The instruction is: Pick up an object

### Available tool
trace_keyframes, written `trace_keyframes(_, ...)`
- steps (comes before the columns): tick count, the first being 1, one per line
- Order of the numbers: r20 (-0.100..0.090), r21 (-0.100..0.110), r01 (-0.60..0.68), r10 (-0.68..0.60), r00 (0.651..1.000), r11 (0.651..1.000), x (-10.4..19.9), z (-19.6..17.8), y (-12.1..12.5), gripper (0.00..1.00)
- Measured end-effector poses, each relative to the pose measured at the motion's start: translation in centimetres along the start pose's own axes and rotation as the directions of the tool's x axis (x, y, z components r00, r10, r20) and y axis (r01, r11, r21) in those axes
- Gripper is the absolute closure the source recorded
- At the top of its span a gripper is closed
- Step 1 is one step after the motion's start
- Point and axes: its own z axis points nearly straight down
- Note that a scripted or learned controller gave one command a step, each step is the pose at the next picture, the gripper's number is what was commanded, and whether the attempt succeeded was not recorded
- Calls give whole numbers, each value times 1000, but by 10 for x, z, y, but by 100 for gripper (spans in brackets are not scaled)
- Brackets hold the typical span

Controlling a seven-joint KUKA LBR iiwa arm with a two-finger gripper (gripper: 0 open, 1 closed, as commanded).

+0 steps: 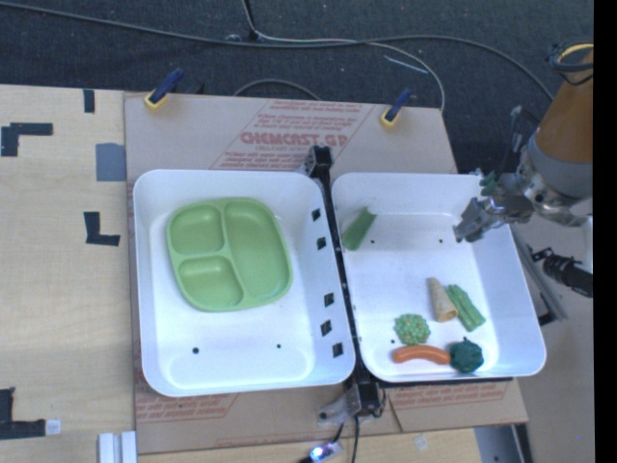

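The pincer (474, 222) hangs over the upper right rim of the right bin (386, 197), nothing between its fingers; whether they are spread or closed, I cannot tell. Below it and slightly left lie a tan cone-shaped piece (442, 299) and a green ridged stick (467, 308), side by side. Further below, near the bin's lower edge, a dark green round piece (467, 356) touches an orange sausage-like piece (421, 355), with a light green floret (413, 329) just above that. Left of the pincer, a green slab (358, 228) leans by the divider. Far left, a green compartment plate (229, 254) lies in the left bin (231, 365).
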Motion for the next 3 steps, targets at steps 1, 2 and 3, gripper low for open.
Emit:
trace_keyframes(1,0,0,0,0,1000,1000,47,-5,12,100)
trace_keyframes(2,0,1,1,-1,1000,1000,102,-2,34,100)
trace_keyframes(3,0,2,1,-1,1000,1000,162,0,49,100)
